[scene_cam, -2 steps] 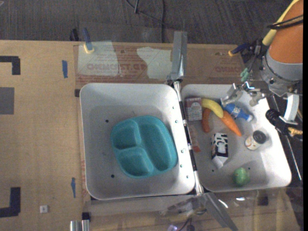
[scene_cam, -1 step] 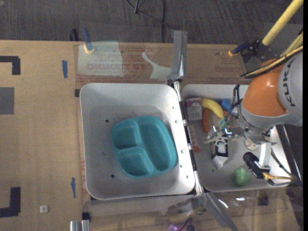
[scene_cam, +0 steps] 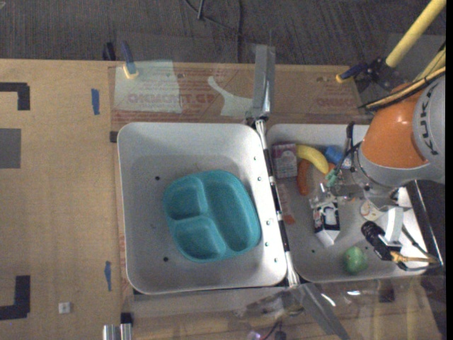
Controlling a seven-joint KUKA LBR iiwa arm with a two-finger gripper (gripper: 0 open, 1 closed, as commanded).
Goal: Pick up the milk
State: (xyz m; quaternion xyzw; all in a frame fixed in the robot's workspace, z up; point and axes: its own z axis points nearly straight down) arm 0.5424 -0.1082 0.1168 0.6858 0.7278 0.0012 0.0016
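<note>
Item 1, uppermost: grey arm [scene_cam: 407, 154] with orange band, entering from the right over the right bin [scene_cam: 304, 264].
Item 2: gripper [scene_cam: 334, 190], low over the bin's middle; whether it is released or clenched cannot be told. Nothing is seen held in it.
Item 3: milk [scene_cam: 327, 222], a small white carton with dark print, on the right bin's floor just beside the gripper, on its near side; contact cannot be told.

Surface, left to right:
- Brown board bench [scene_cam: 56, 190] with black corner marks and blue tape strips [scene_cam: 95, 101].
- Left bin [scene_cam: 141, 154], holding a teal divided plate [scene_cam: 211, 214] lying flat.
- Right bin: pink carton [scene_cam: 285, 160] at the far left corner, orange piece [scene_cam: 303, 178], banana [scene_cam: 313, 156], green ball [scene_cam: 354, 260] near the front wall.

Room: dark carpet [scene_cam: 106, 13] beyond the bench; yellow pole [scene_cam: 417, 27] slanting at upper right.
</note>
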